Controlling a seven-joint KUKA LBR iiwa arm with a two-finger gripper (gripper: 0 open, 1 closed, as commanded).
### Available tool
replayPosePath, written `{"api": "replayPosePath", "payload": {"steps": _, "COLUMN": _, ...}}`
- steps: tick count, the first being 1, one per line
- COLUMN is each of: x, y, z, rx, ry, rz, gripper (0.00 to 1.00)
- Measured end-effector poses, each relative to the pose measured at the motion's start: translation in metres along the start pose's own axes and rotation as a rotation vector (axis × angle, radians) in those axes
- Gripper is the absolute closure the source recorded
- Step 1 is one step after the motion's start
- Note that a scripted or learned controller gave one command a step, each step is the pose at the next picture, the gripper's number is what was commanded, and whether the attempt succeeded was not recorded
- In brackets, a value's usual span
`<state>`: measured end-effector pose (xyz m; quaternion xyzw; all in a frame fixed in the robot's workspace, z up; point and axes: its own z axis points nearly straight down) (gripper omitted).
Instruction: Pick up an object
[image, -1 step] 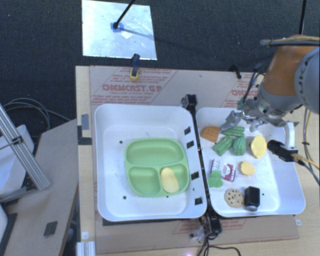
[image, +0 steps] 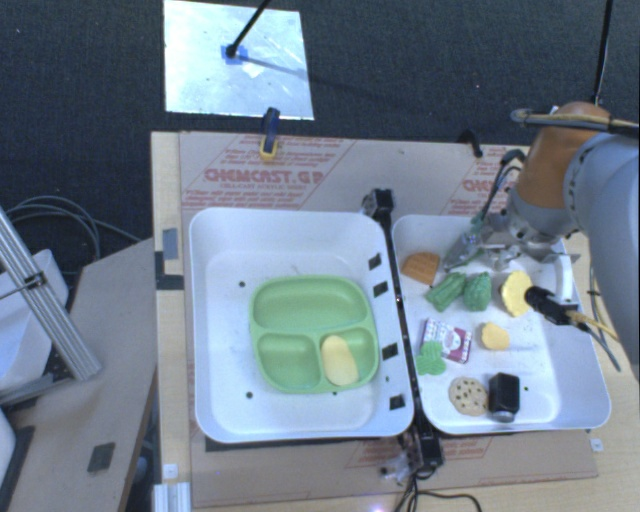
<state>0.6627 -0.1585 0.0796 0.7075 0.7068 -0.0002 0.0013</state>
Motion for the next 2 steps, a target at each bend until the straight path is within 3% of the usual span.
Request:
{"api": "replayPosePath", "payload": {"steps": 1, "x": 0.002, "y": 0.001, "z": -0.017, "rx": -0.005, "ry": 0.000, "rz": -0.004, "gripper": 1.00}}
{"api": "replayPosePath", "payload": {"steps": 2, "x": 0.107, "y": -0.044, "z": -0.111, "rx": -0.005, "ry": 0.005, "rz": -0.014, "gripper": 1.00}}
